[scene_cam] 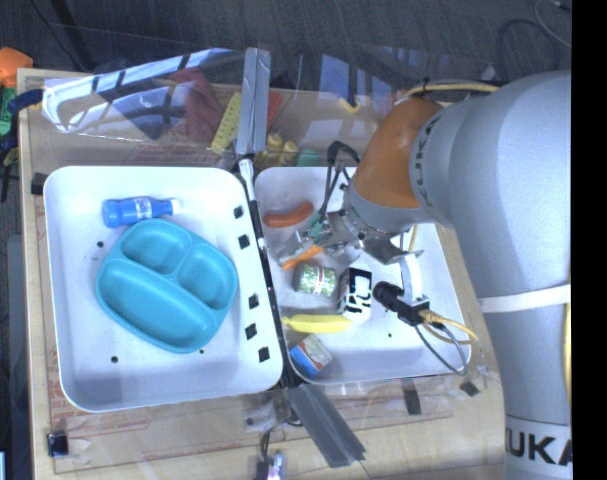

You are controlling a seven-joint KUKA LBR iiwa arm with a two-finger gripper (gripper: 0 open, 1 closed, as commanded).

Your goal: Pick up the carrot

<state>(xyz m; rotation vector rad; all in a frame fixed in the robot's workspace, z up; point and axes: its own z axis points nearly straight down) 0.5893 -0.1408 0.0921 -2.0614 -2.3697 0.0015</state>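
The arm [503, 188] is reaching over the right bin [438, 343], its gripper [328, 230] hanging just above the carrot [301, 256], which is lying near that bin's left wall, not yet lifted. Whether the gripper is parted or closed cannot be told. A sausage [289, 213], can [318, 280] and banana [318, 323] are crowding the carrot, leaving little room.
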